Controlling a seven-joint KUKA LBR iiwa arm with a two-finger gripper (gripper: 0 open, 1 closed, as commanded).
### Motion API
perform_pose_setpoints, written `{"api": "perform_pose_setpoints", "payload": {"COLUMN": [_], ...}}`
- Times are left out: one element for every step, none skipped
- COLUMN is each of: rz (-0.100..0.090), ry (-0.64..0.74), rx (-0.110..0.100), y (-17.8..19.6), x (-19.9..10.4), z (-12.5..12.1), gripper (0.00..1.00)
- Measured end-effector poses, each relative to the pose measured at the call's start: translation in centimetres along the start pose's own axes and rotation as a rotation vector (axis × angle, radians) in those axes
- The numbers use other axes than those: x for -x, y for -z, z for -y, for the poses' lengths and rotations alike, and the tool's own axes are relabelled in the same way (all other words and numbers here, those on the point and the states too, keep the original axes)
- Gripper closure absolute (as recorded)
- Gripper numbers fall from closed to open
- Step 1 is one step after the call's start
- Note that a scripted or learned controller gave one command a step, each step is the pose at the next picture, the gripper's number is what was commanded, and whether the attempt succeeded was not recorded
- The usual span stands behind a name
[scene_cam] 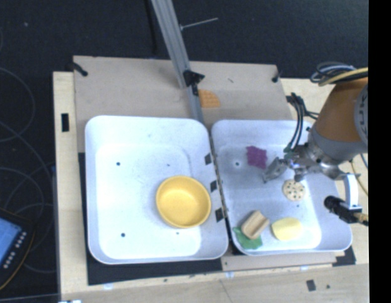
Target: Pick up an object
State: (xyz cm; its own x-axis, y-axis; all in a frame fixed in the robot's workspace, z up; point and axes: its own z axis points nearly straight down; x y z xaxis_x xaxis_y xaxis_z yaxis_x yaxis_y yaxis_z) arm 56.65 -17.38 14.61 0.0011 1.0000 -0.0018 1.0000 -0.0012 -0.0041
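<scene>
Fingers (271, 171) of the gripper (285, 171) seemingly spread, holding nothing, between purple block (256, 156) and spotted cookie (294, 190).

The arm (339, 122) was cut off at the right edge. A green scrap (245, 237) lay mostly hidden under the tan block (254, 223). The tool's (285, 170) finger spacing was too blurred to tell.
</scene>
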Motion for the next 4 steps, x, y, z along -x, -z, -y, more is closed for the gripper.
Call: {"api": "perform_pose_setpoints", "payload": {"rz": [0.003, 0.002, 0.001, 0.002], "ry": [0.000, -0.005, -0.003, -0.003], "rx": [0.011, 0.017, 0.011, 0.013], "y": [-4.4, -3.0, 2.2, 8.1], "x": [0.2, 0.2, 1.1, 2.2], "z": [-0.2, -0.4, 0.2, 0.2], "gripper": [0.00, 1.00, 1.00, 1.00]}}
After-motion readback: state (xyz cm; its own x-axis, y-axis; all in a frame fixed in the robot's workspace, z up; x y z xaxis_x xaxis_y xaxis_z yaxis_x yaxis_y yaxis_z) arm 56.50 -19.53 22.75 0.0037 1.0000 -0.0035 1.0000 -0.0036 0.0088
